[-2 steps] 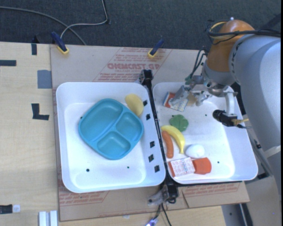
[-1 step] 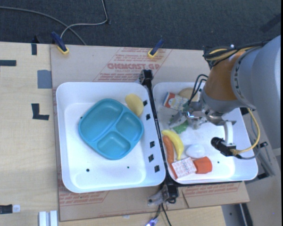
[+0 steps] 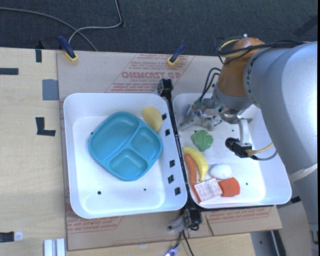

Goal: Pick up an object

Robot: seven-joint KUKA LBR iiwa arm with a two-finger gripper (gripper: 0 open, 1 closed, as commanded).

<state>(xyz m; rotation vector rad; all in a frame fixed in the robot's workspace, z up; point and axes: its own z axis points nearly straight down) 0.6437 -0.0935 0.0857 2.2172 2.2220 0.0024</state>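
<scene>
My gripper (image 3: 199, 120) hangs over the far left part of the right bin (image 3: 266, 196), its two metal fingers spread and nothing between them. Just in front of it lies a green leafy toy (image 3: 202, 140), apart from the fingers. Nearer the front of that bin are a yellow banana (image 3: 198, 161), an orange-red sausage (image 3: 191, 170) beside it, a white egg (image 3: 221, 171), a red and white packet (image 3: 206, 190) and an orange-red block (image 3: 231, 186).
The left bin (image 3: 80, 196) holds a blue divided plate (image 3: 126, 145) and a yellow lemon (image 3: 152, 118) at its far right corner. A black divider (image 3: 173, 143) runs between the bins. The grey arm (image 3: 288, 100) covers the right bin's far right side.
</scene>
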